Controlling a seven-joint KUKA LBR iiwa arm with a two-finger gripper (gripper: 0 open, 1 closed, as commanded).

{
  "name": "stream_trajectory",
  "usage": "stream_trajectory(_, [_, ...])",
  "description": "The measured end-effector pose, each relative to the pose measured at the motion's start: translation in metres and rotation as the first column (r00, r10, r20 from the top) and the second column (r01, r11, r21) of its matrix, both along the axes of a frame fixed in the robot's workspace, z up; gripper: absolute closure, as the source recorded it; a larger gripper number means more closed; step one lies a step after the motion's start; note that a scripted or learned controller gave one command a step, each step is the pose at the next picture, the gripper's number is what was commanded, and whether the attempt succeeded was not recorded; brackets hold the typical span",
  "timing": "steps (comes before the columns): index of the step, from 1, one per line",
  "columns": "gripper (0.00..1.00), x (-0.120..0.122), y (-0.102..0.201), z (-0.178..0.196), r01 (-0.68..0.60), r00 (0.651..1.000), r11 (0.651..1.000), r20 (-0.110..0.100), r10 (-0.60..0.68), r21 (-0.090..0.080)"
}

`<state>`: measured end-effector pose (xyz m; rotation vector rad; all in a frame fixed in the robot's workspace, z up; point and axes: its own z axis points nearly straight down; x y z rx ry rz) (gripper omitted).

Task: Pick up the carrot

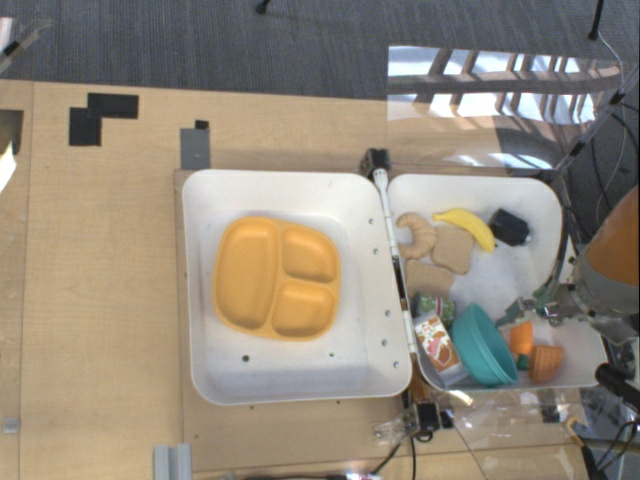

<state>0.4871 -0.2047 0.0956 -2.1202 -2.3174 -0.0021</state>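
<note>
The carrot (521, 339) is a short orange piece with a green top. It lies in the right bin (548, 204) near the front right corner, between a teal bowl (480, 345) and another orange object (546, 361). The arm comes in from the right, its orange band (614, 248) above the wrist. My gripper (553, 311) hangs low at the bin's right side, just right of and slightly behind the carrot. I see nothing held in it.
The right bin also holds a banana (466, 226), a croissant (419, 232), a slice of bread (452, 251), a black object (509, 227) and a small carton (435, 341). A yellow divided plate (277, 277) sits in the left bin (300, 378).
</note>
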Motion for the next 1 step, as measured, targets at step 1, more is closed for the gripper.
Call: stream_trajectory(1, [1.0, 0.0048, 0.0008, 0.0125, -0.004, 1.0, 1.0, 0.013, 0.004, -0.005])
